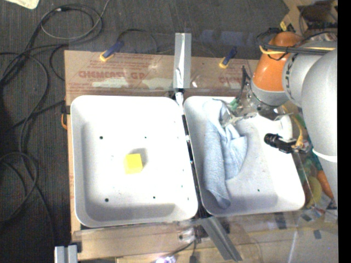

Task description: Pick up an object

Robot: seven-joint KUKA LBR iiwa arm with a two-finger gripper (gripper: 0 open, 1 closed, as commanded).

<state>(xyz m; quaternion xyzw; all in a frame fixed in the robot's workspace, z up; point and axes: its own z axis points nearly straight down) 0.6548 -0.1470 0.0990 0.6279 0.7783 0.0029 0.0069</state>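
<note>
The gripper [235,113] sits low at the back of the right bin [274,199], right at the upper end of a pale blue cloth [227,152], and the cloth looks bunched and drawn up toward it — a peak of fabric rises to meet the tool. Whether the jaws are closed on that fabric I cannot tell from here; the wrist and the folds hide them. The cloth runs its long way from the gripper down toward the front wall of the bin, hugging the bin's left side, so any lift would have to go straight up and drag the trailing length after it. The other candidate, a small yellow block [134,163], lies flat near the middle of the left bin [98,114], well apart from the arm, across the divide where the two bins meet. My guess is the cloth is the object in play, being at the tool already. Both bins are shallow, white and smooth, resting on a cardboard sheet [109,73] held by clamps; dark carpet and loose black cables [33,64] surround the bench — a cluttered, workaday corner.
</note>
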